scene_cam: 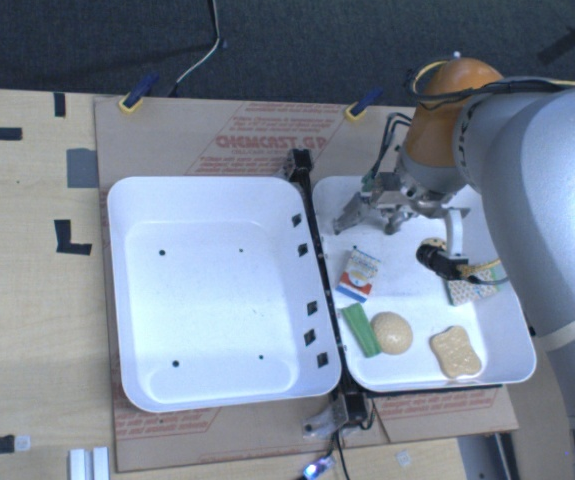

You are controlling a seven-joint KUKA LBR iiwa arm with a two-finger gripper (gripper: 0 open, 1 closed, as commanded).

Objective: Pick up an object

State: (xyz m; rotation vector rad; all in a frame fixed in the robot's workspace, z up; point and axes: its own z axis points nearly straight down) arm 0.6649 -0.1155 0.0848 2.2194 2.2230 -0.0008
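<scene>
Right bin (pixel 515 366) holds 5 objects — 1 green stick (pixel 360 330), 1 round ball (pixel 391 332).

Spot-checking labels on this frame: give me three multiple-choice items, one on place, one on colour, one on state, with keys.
1. Which bin holds the loose items?
A. left bin
B. right bin
C. both

2. What colour is the stick-shaped item beside the round tan ball?
A. green
B. red
C. black

3. Where is the tool?
A. over the left bin
B. outside both bins
C. over the far part of the right bin

Key: B, every item lies in the right bin. A, the stick is green, touching the tan ball. C, the tool sits above the right bin's far end, apart from the small packet.
</scene>
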